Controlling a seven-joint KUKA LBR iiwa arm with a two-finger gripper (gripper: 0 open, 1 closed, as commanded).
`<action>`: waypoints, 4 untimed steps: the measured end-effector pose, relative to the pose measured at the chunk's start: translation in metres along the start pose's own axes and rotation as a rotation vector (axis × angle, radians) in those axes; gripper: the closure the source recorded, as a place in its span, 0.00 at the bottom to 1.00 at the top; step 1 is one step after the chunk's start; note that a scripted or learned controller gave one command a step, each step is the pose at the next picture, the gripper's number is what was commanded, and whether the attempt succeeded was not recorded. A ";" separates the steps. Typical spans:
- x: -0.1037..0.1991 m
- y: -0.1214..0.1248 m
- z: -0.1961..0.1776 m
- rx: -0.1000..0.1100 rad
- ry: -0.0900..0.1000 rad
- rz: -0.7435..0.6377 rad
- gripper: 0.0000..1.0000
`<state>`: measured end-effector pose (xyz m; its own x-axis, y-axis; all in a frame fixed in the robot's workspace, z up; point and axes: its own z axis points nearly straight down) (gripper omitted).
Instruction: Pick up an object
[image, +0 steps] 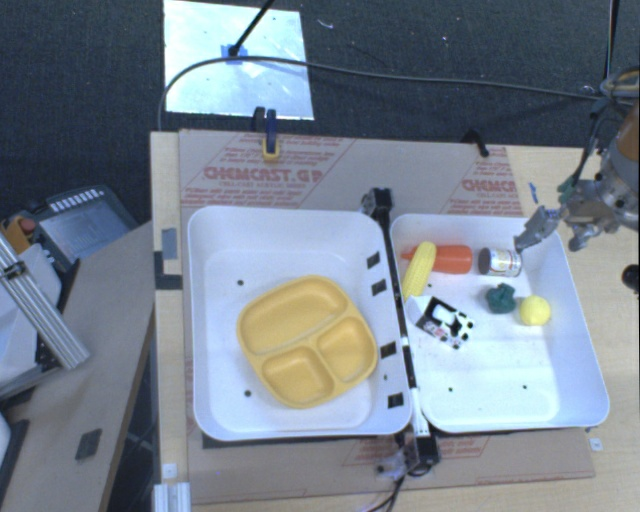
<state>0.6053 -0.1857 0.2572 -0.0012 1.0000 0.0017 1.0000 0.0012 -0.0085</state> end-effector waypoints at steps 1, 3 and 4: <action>0.000 0.002 -0.006 -0.010 -0.002 -0.002 0.00; -0.007 0.010 0.096 -0.005 -0.001 0.000 0.00; 0.000 0.004 0.142 -0.005 0.000 0.000 0.00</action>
<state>0.6082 -0.1855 0.1151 -0.0017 1.0000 0.0014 1.0000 0.0017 -0.0031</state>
